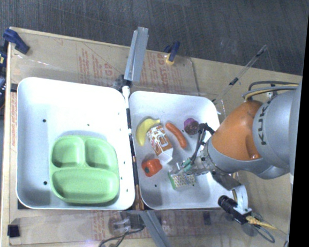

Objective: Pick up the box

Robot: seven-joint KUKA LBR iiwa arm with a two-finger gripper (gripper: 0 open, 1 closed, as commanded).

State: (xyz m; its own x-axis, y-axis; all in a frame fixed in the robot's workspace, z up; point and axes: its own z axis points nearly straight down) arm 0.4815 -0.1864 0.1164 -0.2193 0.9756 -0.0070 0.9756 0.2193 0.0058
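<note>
Even, bright overhead light fills the scene. The white bins (43,105) glare slightly, washing out their walls. Soft shadows gather under the arm (249,142) and along the bin rims. Focus is moderately soft throughout; the floor stays dim.

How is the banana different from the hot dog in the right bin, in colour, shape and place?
The banana is yellow; the hot dog is orange-red. The banana is curved; the hot dog is nearly straight. The banana lies on the box's left, near the wall between the bins; the hot dog lies on the box's right, nearer the gripper. Both are long, lie flat in the right bin, and border the box.
</note>
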